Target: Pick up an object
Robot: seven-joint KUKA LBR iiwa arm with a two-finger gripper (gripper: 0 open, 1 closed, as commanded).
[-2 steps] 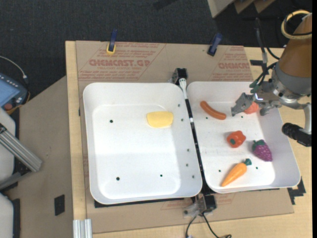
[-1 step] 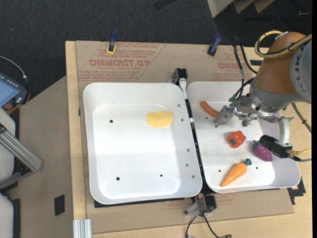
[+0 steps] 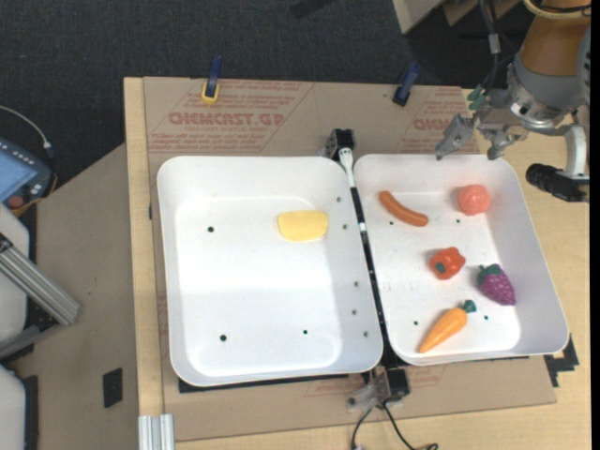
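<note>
Nothing picked up yet. Gripper up high by the far edge of the right bin, fingers spread wide, nothing in them. Pink ball just below, waiting.

Both white bins look like smooth, faintly glossy plastic; the printed brown sheet beneath seems matt cardboard.

Arm at upper right, tool pointing down, fingers spread, holding nothing.
</note>
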